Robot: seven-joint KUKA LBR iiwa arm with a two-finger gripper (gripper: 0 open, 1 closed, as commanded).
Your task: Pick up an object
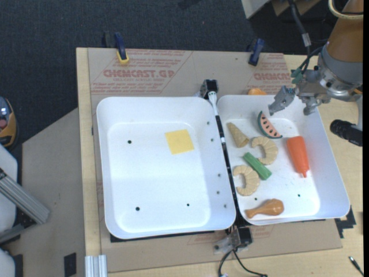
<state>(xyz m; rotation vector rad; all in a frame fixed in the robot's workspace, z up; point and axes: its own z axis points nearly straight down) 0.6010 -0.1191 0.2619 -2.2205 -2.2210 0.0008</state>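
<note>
Arm: your arm comes in from the right, with the gripper [294,101] above the far edge of the right bin [331,180].
Fingers: you can see them spread apart, with nothing between them.
Nearest object: the watermelon slice [268,125] lies in the right bin just below the left finger; I judge it the likeliest target.
Other candidates: the carrot [298,154], green stick [256,165], pale wedge [237,135], two curved pastry pieces [266,148] and drumstick [266,208] share that bin.
Left bin: the left bin [109,154] holds a yellow square [179,141].
Progress: nothing is lifted yet.
Left to do: descend, close on one item, raise it.
</note>
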